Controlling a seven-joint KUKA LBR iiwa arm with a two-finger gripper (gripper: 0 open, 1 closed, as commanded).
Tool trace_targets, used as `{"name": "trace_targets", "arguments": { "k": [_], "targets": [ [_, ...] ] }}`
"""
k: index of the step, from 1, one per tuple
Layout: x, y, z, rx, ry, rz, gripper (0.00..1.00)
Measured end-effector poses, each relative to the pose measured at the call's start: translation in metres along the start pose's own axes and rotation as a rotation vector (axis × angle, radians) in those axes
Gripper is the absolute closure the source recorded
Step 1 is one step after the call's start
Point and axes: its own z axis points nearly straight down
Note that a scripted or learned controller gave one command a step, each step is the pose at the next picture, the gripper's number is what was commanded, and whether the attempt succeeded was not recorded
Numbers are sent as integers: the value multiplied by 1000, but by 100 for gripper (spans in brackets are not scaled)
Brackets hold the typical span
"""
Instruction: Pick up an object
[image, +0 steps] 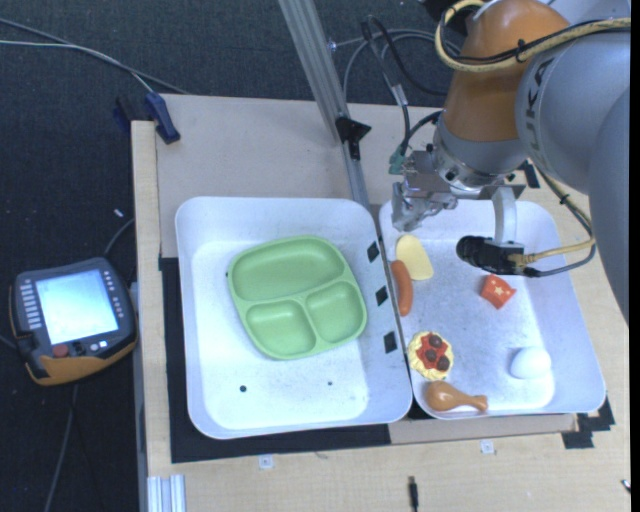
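Camera view: a pale yellow toy piece (414, 257) is seen at the right bin's (570, 330) upper-left corner, beside a toy sausage (402, 285). The gripper (408, 214) is held just above it, reached in from the right with the orange-banded wrist bent downward. Whether anything is grasped cannot be told. No writing is legible.

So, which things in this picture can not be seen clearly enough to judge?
- Pincer: blurred in the camera view; whether it is open or shut cannot be told.
- Yellow piece: its top end lies under the pincer; its kind is unclear.
- Sausage: lies along the bin wall; contact with the yellow piece cannot be told.
- Arm: cut off by the top and right edges.
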Motion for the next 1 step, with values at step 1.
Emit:
{"name": "trace_targets", "arguments": {
  "k": [1],
  "targets": [
    [49, 22, -2, 0, 0, 1, 100]
  ]
}}
